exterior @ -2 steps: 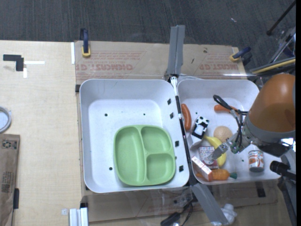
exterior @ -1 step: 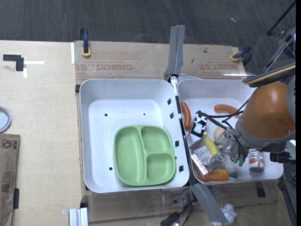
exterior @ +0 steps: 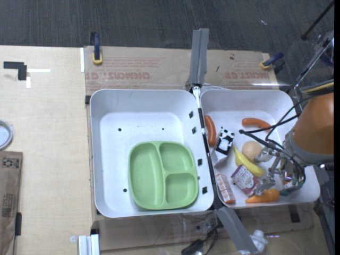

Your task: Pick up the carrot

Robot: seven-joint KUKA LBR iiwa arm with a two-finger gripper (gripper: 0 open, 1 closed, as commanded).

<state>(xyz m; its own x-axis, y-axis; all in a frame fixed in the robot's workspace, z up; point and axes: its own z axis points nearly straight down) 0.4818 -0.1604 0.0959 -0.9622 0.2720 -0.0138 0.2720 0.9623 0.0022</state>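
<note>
One claw [exterior: 272,178] just above carrot [exterior: 264,196], right bin [exterior: 249,96].

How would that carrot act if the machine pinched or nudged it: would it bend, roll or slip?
The carrot looks like a smooth, solid toy, so it would likely stay stiff. Its rounded, tapered shape suggests it could roll or swing sideways when nudged. The glossy skin might slip from the tool, hovering just above it.

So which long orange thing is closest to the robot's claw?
The pointed orange carrot, right below the gripper. The two orange-red sausages lie farther away.
</note>
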